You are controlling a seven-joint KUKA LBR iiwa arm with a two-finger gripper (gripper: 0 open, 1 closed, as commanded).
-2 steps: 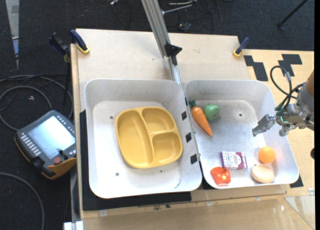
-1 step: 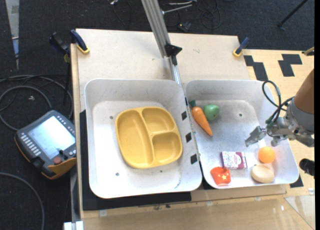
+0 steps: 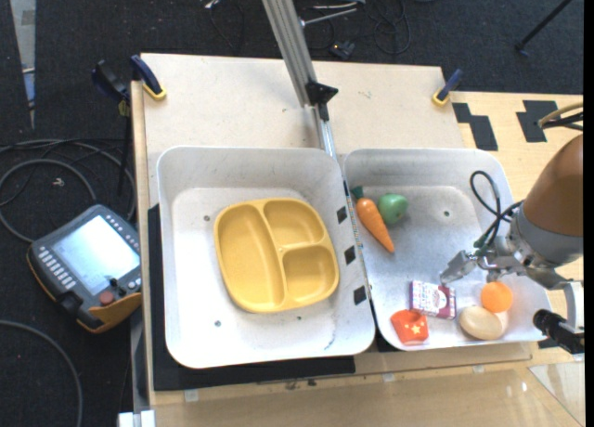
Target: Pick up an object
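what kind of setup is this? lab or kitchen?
Most likely a robotics lab: a bench with two white bins, toy food such as a carrot, a handheld control pendant on the floor, and loose cables.

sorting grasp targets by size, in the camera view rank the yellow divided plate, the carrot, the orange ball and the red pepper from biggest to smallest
1. yellow divided plate, by far the largest
2. carrot, long and thin
3. orange ball and red pepper: these look about alike, so I would not rank them against each other.

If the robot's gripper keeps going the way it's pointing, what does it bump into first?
Probably the small pink-and-white packet, just beyond the gripper, which points down-left. Height is hard to judge, so it may meet the right bin floor first.
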